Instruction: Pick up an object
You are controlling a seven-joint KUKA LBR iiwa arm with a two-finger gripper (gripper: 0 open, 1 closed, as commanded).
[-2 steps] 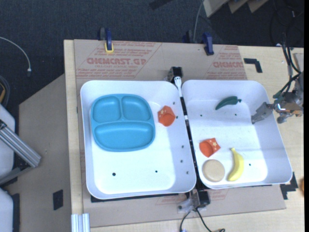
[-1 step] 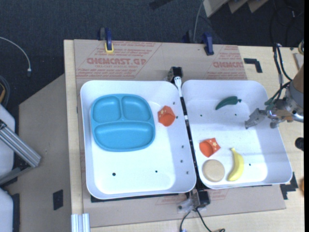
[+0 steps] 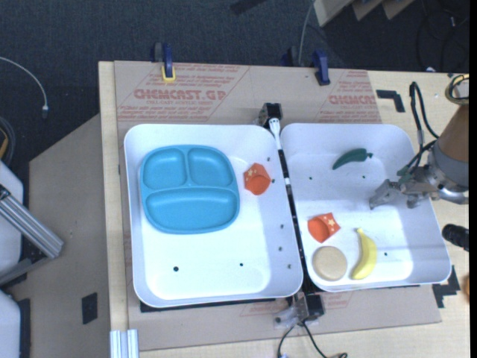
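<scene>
Brown-papered bench (image 3: pixel 223 88) bearing two white bins (image 3: pixel 149 222), dark carpet (image 3: pixel 112 13) beyond.

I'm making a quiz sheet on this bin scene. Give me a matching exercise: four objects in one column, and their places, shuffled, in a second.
Objects:
1. blue divided plate
2. green pepper
3. banana
4. tan round piece

Places:
A. right bin, near front edge, just right of the tan round piece
B. left bin, left half
C. right bin, front left corner
D. right bin, toward the back

Pairs: 1-B, 2-D, 3-A, 4-C
</scene>
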